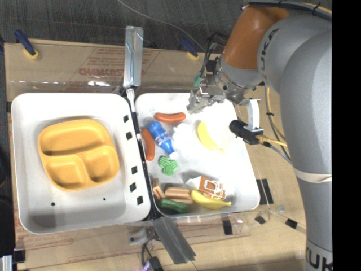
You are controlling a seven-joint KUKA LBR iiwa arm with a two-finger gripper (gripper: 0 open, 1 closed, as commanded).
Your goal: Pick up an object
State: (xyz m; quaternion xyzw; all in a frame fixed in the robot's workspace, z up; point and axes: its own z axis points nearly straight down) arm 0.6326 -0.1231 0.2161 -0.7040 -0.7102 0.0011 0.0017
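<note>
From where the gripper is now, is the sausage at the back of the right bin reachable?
Probably yes. The gripper hovers just right of the sausage, which lies uncovered on the bin floor with nothing stacked on it.

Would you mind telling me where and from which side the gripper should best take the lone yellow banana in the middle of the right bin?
Probably across the middle of the banana, from straight above. It lies flat on bare bin floor, apart from the other toys, and its curved body is narrow enough there.
</note>
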